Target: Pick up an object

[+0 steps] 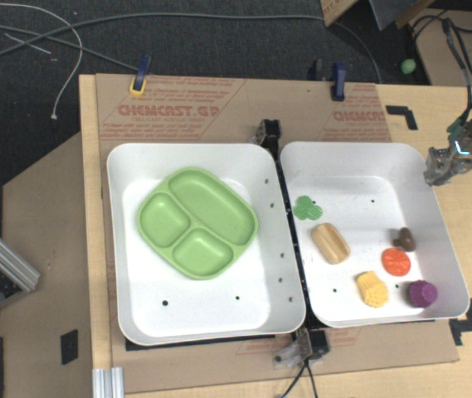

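Observation:
The right white bin [360,168] holds several small toy foods: a green leafy piece [307,209], a tan bread roll [331,243], a brown piece [404,239], an orange-red tomato [396,262], a yellow corn piece [372,289] and a purple piece [421,293]. My gripper [445,166] hangs at the bin's upper right rim, above and to the right of all of them, with nothing seen between its fingers.
The left white bin [136,297] holds a green divided plate [197,222]. Blue and yellow clamps [141,75] and a blue clamp [338,81] pin the cardboard base at the back. Cables lie on the floor at the upper left.

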Controlling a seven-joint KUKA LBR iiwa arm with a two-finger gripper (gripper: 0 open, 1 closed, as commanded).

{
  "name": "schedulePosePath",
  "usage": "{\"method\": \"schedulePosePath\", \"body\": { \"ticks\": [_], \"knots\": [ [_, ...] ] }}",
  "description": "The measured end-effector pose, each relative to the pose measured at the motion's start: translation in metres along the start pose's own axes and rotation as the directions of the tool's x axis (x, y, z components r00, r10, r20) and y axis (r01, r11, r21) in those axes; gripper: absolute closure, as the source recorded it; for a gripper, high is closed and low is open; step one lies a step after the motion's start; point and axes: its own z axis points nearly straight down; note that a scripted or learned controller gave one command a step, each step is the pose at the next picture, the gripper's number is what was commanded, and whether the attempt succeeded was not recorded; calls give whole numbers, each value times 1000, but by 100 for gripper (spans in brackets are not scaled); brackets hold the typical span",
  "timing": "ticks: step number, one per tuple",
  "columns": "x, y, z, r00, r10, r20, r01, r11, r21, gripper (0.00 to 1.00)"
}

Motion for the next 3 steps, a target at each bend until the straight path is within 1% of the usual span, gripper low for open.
{"method": "schedulePosePath", "body": {
  "ticks": [1,3],
  "knots": [
    [1,2,-6,1000,-3,3,3,1000,-11,0],
    [11,4,78,1000,-4,1,4,1000,-6,0]
  ]
}}
